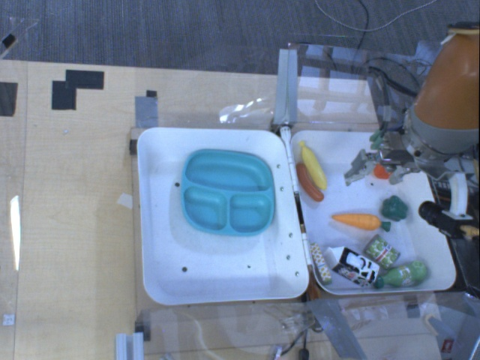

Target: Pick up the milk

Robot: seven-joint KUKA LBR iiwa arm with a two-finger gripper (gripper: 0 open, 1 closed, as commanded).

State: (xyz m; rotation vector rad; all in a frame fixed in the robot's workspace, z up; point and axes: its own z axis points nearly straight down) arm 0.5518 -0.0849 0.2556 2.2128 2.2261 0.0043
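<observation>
Black-and-white milk [355, 266] well below pincer [381, 166], apart.

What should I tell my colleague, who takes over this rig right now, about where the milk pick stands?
Gripper: hovers over the back of the right bin, fingers spread, nothing between them.
Milk: black-and-white carton lying near the right bin's front edge, beside a green can and a green bottle.
Done: nothing visible; the milk lies untouched.
Left: move to the bin's front, descend over the carton, close, lift.
</observation>
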